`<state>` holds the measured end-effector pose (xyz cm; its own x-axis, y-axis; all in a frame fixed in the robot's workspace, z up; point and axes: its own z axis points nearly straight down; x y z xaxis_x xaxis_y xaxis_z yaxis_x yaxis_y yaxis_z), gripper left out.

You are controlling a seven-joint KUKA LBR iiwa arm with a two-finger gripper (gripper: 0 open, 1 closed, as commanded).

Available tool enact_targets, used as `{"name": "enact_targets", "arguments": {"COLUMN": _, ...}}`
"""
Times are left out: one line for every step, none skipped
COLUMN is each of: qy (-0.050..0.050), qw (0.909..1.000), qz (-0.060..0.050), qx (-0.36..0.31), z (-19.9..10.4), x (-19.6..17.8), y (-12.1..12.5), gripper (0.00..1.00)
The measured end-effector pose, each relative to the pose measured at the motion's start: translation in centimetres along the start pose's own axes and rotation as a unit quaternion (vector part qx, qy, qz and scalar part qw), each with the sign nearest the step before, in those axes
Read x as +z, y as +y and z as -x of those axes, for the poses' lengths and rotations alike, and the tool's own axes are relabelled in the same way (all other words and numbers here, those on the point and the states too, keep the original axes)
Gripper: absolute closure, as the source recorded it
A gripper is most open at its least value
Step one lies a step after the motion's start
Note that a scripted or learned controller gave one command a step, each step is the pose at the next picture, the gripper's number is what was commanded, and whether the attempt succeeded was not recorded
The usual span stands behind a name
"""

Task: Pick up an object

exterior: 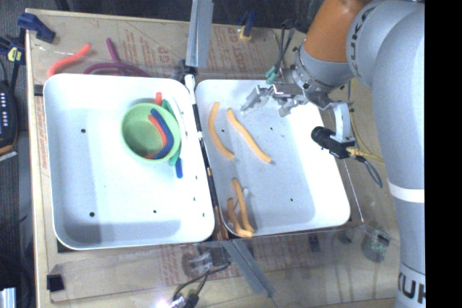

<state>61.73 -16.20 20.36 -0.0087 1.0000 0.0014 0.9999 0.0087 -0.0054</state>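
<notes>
Scene: a grey KUKA arm (pixel 390 104) reaches in from the right over two white bins, its orange band (pixel 333 24) above the wrist.

Pincer: the gripper (pixel 272 102) hangs over the far edge of the right bin (pixel 317 198), metal fingers spread apart, nothing between them.

Nearest target: a long orange strip (pixel 249 135) lies on the right bin's floor, at about 7 o'clock from the gripper and near it, apart from the fingers.

Long axis: the strip runs from 11 o'clock to 5 o'clock, gently curved; a judgement only, but the fingers would close best across that line.

Look of the strip: thin, flat, yellow-orange, seemingly soft and bendy.

Other candidates: a second orange strip (pixel 219 130) lies just beside it at 9 o'clock, running nearly 12 to 6; a shorter orange pair (pixel 240 209) sits at the bin's near edge, well apart from the gripper.

Left bin (pixel 86 191): holds a green bowl (pixel 148 132) with red and blue curved pieces (pixel 164 132) inside, far from the gripper at 9 o'clock.

Stage: no object lifted yet; the pick is not yet done.
</notes>
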Motion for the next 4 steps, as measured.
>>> {"name": "enact_targets", "arguments": {"qy": 0.000, "qw": 0.9960, "qz": 0.003, "qx": -0.089, "z": -1.7, "x": 11.0, "y": 0.1, "gripper": 0.00}}
{"name": "enact_targets", "arguments": {"qy": -0.002, "qw": 0.9958, "qz": 0.005, "qx": -0.091, "z": -1.6, "x": 9.8, "y": 0.3, "gripper": 1.00}}
{"name": "enact_targets", "arguments": {"qy": -0.002, "qw": 0.9767, "qz": 0.003, "qx": -0.215, "z": -2.9, "x": 0.4, "y": 1.1, "gripper": 1.00}}
{"name": "enact_targets", "arguments": {"qy": -0.002, "qw": 0.9767, "qz": 0.003, "qx": -0.215, "z": -2.9, "x": 0.4, "y": 1.1, "gripper": 0.00}}
